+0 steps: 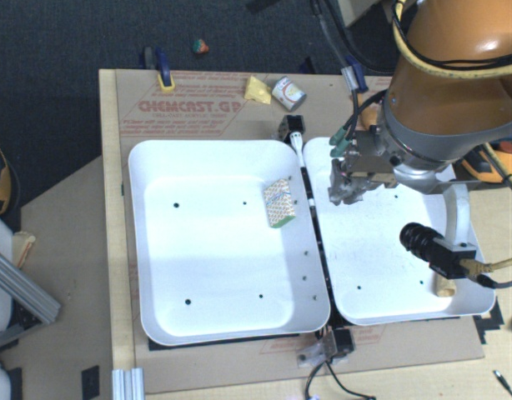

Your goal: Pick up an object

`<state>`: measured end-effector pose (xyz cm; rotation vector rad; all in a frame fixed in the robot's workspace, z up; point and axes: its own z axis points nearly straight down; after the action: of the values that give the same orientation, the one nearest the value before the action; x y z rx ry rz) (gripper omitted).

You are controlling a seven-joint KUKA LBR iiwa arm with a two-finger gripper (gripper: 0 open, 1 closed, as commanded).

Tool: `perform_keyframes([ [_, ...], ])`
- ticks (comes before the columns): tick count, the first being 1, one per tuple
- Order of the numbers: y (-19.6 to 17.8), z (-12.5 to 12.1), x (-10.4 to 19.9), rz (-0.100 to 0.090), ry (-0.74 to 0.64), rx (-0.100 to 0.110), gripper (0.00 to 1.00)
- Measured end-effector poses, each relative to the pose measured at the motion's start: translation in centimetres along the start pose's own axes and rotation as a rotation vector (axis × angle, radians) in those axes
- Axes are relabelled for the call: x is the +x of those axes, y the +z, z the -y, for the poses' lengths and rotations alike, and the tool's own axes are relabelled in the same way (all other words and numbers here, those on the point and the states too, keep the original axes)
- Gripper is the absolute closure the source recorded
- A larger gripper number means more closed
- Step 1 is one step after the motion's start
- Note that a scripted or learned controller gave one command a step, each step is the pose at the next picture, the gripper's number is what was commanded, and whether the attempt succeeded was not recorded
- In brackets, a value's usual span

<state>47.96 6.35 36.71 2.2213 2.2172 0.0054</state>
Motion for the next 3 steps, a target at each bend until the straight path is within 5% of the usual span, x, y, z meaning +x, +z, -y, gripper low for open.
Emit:
perform_keyframes([
  [1, 7.9, 0.2, 11.3, 0.0, -0.014, 0.016, 1.0],
  [2, -6.0, 0.0, 16.3, -0.008, -0.009, -0.012, 1.0],
  [3, -8.6, 0.0, 12.4, -0.001, 0.002, -0.001, 1.0],
])
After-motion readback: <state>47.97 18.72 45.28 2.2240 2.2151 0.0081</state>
